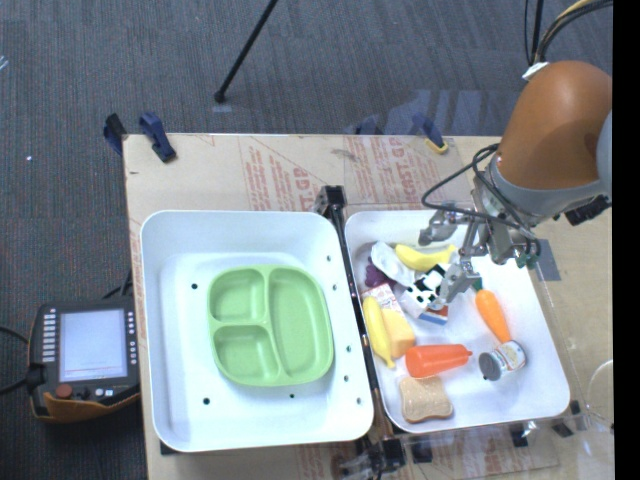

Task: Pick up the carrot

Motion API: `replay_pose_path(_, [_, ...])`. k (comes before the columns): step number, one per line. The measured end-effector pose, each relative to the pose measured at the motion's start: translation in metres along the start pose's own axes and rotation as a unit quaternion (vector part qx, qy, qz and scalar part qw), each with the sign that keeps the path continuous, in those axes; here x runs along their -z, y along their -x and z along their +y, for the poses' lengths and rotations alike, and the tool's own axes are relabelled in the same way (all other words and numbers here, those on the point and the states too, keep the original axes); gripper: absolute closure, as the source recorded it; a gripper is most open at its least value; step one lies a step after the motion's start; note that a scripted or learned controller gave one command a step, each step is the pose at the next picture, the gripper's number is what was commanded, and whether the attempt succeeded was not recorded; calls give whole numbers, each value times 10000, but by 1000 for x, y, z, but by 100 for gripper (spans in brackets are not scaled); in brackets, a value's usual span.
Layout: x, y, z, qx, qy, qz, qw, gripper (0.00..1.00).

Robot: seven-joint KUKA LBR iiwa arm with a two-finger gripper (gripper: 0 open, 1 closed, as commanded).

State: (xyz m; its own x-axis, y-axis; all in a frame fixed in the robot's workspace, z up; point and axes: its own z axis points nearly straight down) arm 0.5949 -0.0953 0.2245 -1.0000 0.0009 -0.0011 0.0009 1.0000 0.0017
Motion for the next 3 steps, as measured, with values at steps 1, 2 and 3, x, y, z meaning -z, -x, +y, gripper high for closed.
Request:
replay_pose_path(1, [-112, -3, -62, 1962, 19, 26, 9805, 0])
replay_pose_path(2, [-130, -20, -117, 2555, -35, -69, 9668, 0])
replay_pose_path(3, [-120, -18, -114, 2569, -22, -87, 9664, 100])
